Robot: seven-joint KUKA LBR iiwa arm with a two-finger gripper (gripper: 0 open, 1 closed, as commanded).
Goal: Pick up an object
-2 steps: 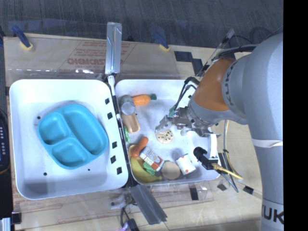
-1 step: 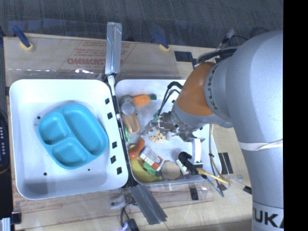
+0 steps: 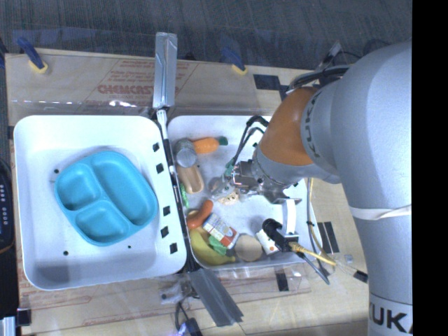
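The gripper hangs low in the right bin, its opening impossible to judge; toy food, carrot and banana included, clusters leftward for picking.

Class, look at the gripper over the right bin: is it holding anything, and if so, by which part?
It cannot be told. The gripper is low in the right bin among the clutter, and no object is clearly seen in it.
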